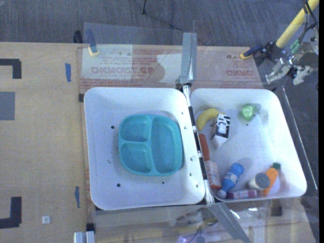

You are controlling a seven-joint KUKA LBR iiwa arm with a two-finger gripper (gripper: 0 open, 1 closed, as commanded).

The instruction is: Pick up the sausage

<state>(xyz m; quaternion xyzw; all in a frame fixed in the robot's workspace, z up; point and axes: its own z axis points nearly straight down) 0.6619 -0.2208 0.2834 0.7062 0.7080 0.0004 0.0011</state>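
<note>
Your end effector [288, 70], grip state unreadable, hangs upper right while the sausage [203, 147] hugs the right bin's [291, 135] left wall, risking a blocked grasp.

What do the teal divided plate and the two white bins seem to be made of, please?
The teal divided plate with three compartments looks like moulded plastic with a matte finish: uniform colour, rounded ridges, no sharp glare. The two shallow white bins, left and right, look like thin moulded plastic, slightly glossy, with soft rounded corners, though coated metal cannot be excluded.
</note>
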